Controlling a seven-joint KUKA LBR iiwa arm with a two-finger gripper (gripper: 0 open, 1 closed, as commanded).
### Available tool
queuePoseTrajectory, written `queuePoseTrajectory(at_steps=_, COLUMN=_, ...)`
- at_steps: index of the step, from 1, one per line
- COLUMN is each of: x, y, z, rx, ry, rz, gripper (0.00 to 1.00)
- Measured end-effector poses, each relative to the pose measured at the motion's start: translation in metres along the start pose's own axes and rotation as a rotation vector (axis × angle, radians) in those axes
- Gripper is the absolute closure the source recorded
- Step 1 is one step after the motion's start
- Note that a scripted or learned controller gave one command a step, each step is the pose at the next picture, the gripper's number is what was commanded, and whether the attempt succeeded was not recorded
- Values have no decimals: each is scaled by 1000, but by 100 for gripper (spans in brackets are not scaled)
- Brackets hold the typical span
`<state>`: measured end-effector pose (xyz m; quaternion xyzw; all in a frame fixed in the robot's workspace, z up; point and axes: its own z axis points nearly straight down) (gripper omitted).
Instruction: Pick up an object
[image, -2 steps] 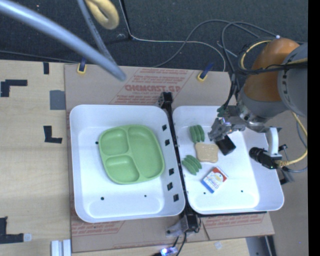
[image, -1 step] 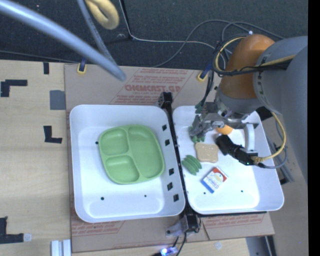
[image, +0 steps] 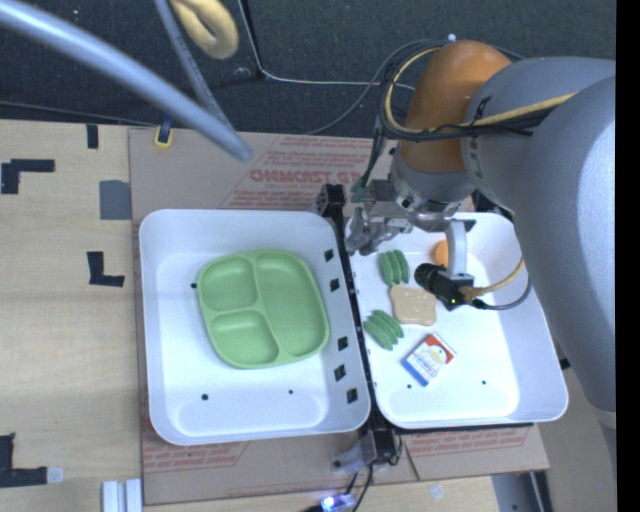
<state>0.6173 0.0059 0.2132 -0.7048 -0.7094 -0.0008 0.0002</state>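
Note:
My gripper (image: 366, 236) hangs over the upper left corner of the right bin (image: 500, 390), beside the divider between the bins. Just below it lies a green pod-shaped piece (image: 394, 267). A tan bread-like piece (image: 412, 304) lies further down, with a second green piece (image: 383, 327) at its left and a small red, white and blue box (image: 429, 359) below. An orange object (image: 440, 250) peeks out beside the arm's black fitting. Nothing shows between the fingers.
The left bin (image: 170, 390) holds a green divided plate (image: 262, 307). The arm's grey body and orange band (image: 450, 90) cover the right bin's upper right part. Cables run at the back of the bench.

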Motion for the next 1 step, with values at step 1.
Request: queuePoseTrajectory(at_steps=1, x=47, y=15, z=-14, rx=0, ry=0, rz=0, gripper=100)
